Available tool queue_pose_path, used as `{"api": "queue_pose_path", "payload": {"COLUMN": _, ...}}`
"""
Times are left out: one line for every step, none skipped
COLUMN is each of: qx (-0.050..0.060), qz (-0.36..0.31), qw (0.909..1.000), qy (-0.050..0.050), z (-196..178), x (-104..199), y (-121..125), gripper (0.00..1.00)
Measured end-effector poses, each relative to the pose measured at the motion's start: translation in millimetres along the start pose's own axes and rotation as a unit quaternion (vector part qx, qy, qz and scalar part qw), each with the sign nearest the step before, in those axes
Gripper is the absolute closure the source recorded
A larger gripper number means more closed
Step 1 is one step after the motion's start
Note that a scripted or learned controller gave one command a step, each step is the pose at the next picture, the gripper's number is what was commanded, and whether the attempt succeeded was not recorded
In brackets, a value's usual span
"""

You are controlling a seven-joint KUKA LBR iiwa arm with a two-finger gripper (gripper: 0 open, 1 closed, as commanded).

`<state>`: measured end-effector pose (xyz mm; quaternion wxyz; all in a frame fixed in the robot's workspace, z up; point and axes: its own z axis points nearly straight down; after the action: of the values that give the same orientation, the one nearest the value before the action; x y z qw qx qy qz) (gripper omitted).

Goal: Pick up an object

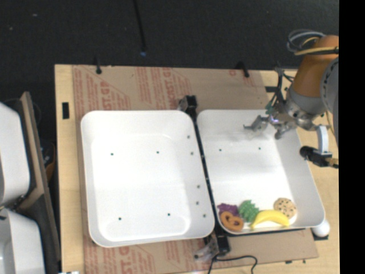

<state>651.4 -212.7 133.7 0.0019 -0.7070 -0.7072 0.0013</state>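
Your hand [268, 124] hangs over the far end of the right bin [251, 164], fingers spread apart with nothing between them. The toy food sits well apart from it, lined up along that bin's near wall: a purple grape bunch [227, 209], a brown pretzel [231, 222], a green broccoli [248, 210], a yellow banana [270, 219] and a cookie [285, 208]. The left bin [142, 176] lies just beside the right bin on the surface [131, 90].

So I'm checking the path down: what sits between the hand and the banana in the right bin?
In the camera view, only bare white floor of the right bin lies between the hand and the banana.
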Motion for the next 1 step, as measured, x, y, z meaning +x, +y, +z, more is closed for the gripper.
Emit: {"api": "queue_pose_path", "payload": {"qx": -0.004, "qz": 0.0, "qw": 1.0, "qy": -0.001, "z": -14.7, "x": -1.0, "y": 1.7, "gripper": 1.0}}
